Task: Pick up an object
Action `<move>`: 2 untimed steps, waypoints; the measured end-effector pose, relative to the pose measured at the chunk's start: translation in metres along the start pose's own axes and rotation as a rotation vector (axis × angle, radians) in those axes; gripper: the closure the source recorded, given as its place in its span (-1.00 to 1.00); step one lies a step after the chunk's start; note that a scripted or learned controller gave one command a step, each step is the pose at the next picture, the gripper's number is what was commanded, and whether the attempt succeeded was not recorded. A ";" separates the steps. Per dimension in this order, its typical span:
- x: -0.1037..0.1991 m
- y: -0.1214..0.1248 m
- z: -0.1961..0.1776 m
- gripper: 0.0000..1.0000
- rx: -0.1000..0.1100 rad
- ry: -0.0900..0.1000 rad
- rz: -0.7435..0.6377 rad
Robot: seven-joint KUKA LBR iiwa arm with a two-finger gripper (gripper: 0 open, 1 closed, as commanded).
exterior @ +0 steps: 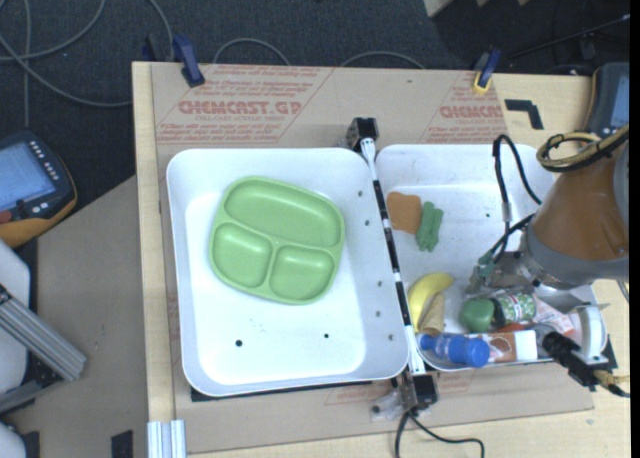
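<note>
Green divided plate (277, 239), left bin (190, 246)

Bright even overhead light, soft shadows, slightly soft focus

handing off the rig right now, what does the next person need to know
Gripper: low in the right bin, near its front, over the cluster of items; nothing seen held.
Right bin: banana, green ball, blue bottle, a small bottle, plus an orange piece and green piece further back.
Left bin: green divided plate.
Done: arm is down by the items.
Left: grasp one and lift it.
</note>
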State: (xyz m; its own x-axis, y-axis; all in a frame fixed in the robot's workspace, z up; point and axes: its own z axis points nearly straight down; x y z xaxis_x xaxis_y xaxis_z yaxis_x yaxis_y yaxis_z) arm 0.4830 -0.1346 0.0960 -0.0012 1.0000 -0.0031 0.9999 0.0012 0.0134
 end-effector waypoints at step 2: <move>0.027 -0.003 -0.076 -1.00 0.013 0.003 0.001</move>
State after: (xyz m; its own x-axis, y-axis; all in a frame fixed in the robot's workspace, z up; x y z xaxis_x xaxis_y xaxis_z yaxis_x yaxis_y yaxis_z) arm 0.4793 -0.1073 0.1721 -0.0001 1.0000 -0.0001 1.0000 0.0001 0.0003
